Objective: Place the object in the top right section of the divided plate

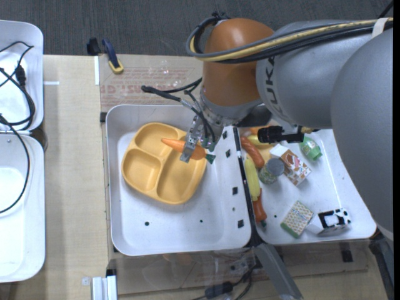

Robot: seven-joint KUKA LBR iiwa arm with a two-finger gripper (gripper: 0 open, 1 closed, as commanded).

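Note:
A yellow divided plate (pixel 139 167) with three sections lies in the left bin (pixel 178 225). My gripper (pixel 194 145) hangs over the plate's top right section, near its right rim. An orange toy carrot (pixel 172 144) sits between the fingers, its pointed end sticking out to the left over the plate. The gripper is shut on the carrot. The carrot's thick end is partly hidden behind the fingers.
The right bin (pixel 353 189) holds a yellow banana-like piece (pixel 252 175), a red chili (pixel 250 147), a grey can (pixel 272 169), a snack box (pixel 294 166), a green bottle (pixel 310 148), a green patterned box (pixel 296 218) and a black-and-white box (pixel 334 219). The arm covers the upper right.

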